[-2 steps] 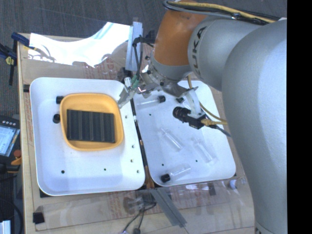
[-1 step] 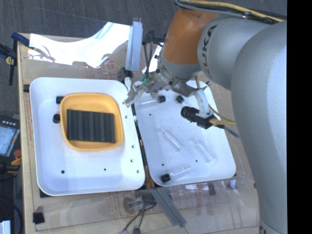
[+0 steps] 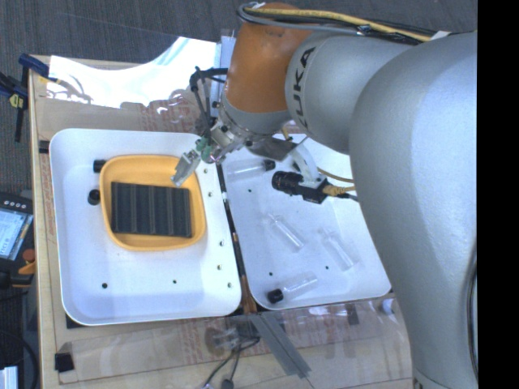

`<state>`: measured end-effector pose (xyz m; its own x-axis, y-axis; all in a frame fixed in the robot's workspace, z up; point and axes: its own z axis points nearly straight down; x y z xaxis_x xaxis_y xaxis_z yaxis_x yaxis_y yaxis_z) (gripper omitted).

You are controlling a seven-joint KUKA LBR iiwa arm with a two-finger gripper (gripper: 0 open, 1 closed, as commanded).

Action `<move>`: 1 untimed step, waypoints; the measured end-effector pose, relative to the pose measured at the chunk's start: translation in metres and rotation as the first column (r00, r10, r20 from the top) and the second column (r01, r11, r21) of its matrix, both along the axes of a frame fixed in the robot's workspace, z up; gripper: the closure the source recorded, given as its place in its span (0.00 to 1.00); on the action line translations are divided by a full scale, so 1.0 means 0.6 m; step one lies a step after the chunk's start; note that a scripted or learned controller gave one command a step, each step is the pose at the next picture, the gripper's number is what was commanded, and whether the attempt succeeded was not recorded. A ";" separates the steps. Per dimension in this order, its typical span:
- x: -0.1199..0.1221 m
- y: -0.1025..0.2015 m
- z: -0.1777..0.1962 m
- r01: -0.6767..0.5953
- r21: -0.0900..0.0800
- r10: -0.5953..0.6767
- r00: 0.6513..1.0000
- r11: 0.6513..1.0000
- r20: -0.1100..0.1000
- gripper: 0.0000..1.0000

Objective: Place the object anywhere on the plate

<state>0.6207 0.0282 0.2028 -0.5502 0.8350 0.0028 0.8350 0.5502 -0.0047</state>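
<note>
1. The dark ridged block (image 3: 154,209) lay flat on the plate (image 3: 138,170). It sat about in the middle & took up most of the flat part.
2. The plate was yellow w/ round corners. It sat in the left bin (image 3: 81,274), nearer the top-left than the bottom.
3. The gripper (image 3: 186,168) was at the plate's top-right corner, pointing down & to the left. Its tip was over the yellow rim, just beside the block's top-right corner. I couldn't tell if it touched the block.
4. Couldn't tell if the gripper was open or closed. Too small & blurry there.
5. Two little black bits were by the plate's left side, one at the top-left corner (image 3: 99,166) & one a bit lower (image 3: 93,197).
6. The right bin (image 3: 340,278) was just beside the left one. It had a few clear tubes (image 3: 285,233) lying around in it, hard to see on the white.
7. One small black thing (image 3: 274,296) sat near the right bin's bottom-left corner.
8. The big grey arm (image 3: 389,136) came in from the right, w/ its orange band (image 3: 259,55) up above the gripper.
</note>
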 end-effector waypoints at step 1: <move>-0.010 -0.055 0.025 0.001 0.000 -0.001 1.000 1.000 0.004 0.00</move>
<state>0.6150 -0.0047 0.2180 -0.5495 0.8355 0.0006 0.8355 0.5495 -0.0011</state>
